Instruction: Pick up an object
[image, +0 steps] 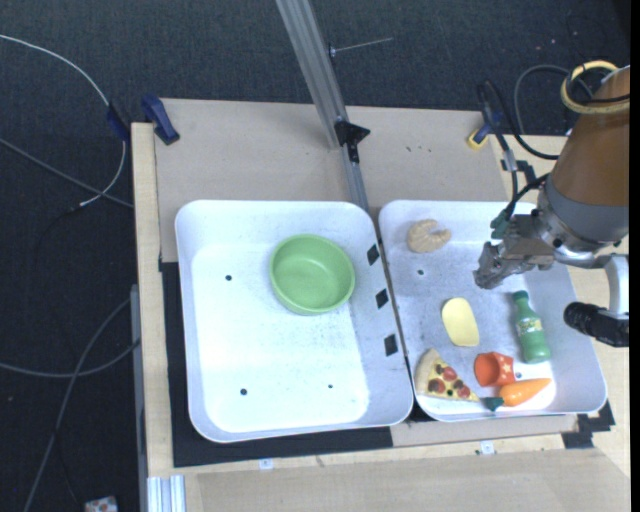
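The counter (250, 150) carries a left bin (210, 400) holding a green bowl (313, 273) and a right bin (590, 385) where the pick candidates lie loose and mostly apart, leaving room for a grasp. The end effector (497, 268) hovers above the bottle (530, 327), yellow piece (460, 322), pizza slice (445, 378) and carrot (524, 391); its state cannot be determined, nothing visibly gripped. No label text is legible.

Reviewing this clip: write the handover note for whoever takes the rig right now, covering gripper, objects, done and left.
Gripper: hanging over the right bin, above the green bottle; nothing seen in it.
Right bin: beige pastry, yellow piece, pizza slice, red piece, carrot.
Left bin: green bowl.
Done: nothing lifted.
Left: grasp one object and raise it.
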